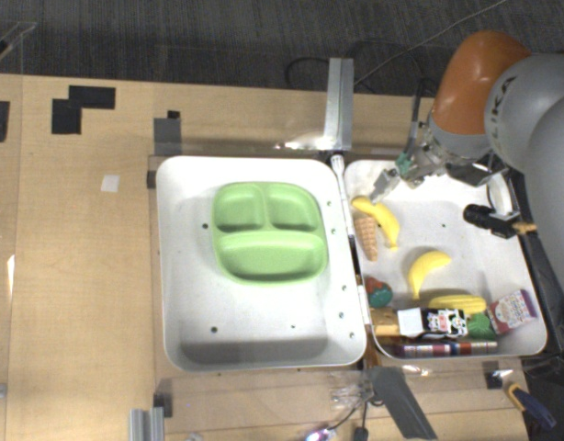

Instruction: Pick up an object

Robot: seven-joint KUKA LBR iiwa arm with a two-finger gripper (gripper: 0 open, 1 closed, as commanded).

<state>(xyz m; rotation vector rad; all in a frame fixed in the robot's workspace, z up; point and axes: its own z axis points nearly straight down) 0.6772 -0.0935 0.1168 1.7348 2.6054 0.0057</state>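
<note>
My gripper (392, 176) hangs low over the back left corner of the right bin (502, 246), below the arm's orange band. Just in front of it lies a yellow banana (380, 220), beside a tan corn cob (366, 240) against the bin's left wall. Nothing shows in the gripper. A second banana (427, 269) lies mid-bin. Along the front wall are a yellow item (456, 302), a black-and-white carton (439, 322), a purple carton (514, 310) and a red-and-green piece (379, 294).
The left bin (186, 274) holds a green divided plate (268, 231). A metal post (340, 104) stands behind the wall between the bins. The grey arm and its cables cover the right bin's back right. Thin pens (443, 347) lie along the front rim.
</note>
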